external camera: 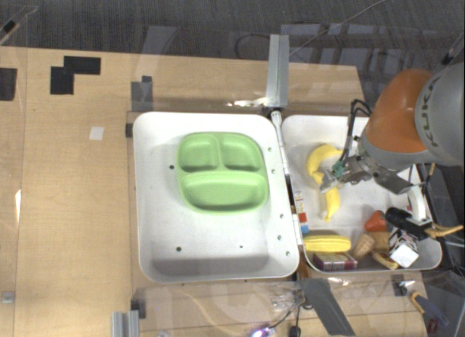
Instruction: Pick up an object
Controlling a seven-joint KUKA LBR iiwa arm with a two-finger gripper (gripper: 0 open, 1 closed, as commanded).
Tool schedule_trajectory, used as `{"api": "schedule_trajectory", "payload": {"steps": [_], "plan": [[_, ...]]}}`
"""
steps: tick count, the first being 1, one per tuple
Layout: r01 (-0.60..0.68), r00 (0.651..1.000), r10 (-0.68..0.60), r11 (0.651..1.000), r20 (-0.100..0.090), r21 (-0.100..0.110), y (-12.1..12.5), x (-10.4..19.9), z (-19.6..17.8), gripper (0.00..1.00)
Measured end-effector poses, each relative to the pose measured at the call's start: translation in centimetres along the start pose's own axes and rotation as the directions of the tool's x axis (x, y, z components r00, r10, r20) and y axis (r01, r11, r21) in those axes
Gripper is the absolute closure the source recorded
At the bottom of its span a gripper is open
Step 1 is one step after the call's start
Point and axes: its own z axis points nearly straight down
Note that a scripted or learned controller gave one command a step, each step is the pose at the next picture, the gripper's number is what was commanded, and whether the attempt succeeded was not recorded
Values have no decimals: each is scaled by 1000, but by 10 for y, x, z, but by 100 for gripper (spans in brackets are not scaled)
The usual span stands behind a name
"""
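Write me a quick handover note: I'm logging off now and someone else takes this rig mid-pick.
Gripper: low in the right bin, at the banana; finger state unreadable, no grasp confirmed.
Things: banana in the right bin's upper left; yellow block, dark red block, red piece and wooden pieces along its near edge. Green divided plate sits in the left bin.
Done: arm positioned over the banana.
Left: secure a grasp and lift; verify before trusting it.
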Motion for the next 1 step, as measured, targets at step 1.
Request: {"api": "schedule_trajectory", "payload": {"steps": [1], "plan": [[-22, 1000, 22, 1000, 0, 4, 33, 47, -92, 100]]}}
